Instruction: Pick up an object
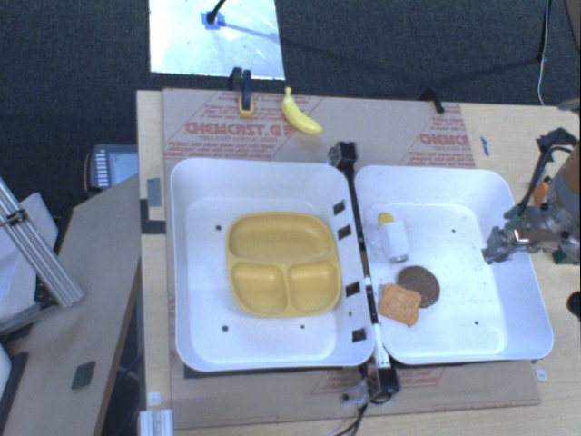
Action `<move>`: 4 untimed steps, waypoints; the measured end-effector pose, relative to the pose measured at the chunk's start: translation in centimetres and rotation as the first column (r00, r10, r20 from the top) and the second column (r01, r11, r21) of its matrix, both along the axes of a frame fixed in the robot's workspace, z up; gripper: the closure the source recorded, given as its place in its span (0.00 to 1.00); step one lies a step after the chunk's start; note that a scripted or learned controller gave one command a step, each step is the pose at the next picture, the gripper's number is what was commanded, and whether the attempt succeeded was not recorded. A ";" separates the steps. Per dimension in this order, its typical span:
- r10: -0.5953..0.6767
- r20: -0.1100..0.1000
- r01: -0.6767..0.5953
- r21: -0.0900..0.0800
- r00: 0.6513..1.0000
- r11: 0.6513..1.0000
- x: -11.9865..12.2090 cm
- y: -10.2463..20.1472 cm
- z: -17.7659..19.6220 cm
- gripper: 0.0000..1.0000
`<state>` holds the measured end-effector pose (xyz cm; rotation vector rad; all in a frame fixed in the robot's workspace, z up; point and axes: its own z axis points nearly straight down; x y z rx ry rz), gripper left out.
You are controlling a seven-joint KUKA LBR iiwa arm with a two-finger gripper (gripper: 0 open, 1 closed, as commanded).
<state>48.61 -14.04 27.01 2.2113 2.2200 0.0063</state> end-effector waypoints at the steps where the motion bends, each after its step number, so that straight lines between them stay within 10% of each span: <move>1: 0.006 -0.007 -0.006 0.005 1.000 1.000 1.5 5.9 -1.1 1.00; 4: 0.007 -0.006 -0.007 0.005 1.000 1.000 3.8 22.0 -1.6 1.00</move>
